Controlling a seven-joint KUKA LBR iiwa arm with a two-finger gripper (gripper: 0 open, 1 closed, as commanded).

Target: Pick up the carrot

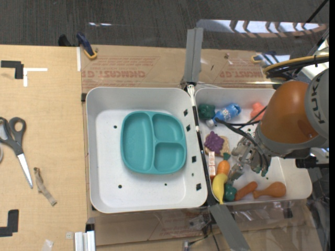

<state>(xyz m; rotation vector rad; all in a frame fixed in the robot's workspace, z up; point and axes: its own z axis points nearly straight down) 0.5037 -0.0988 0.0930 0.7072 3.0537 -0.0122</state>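
Observation:
The carrot looks like the orange tapered toy with a green end, lying near the front wall of the right bin. My gripper hangs low over the front middle of that bin, just above and behind the carrot and apart from it. A small round orange toy lies right beside the gripper on its left. Nothing shows in the gripper's grasp. The grey wrist and its orange band cover the middle of the bin.
A yellow banana touches the carrot's green end. An orange drumstick lies to its right. Purple grapes, a green toy, a blue toy and a pink-orange toy sit further back. A teal divided plate sits in the left bin.

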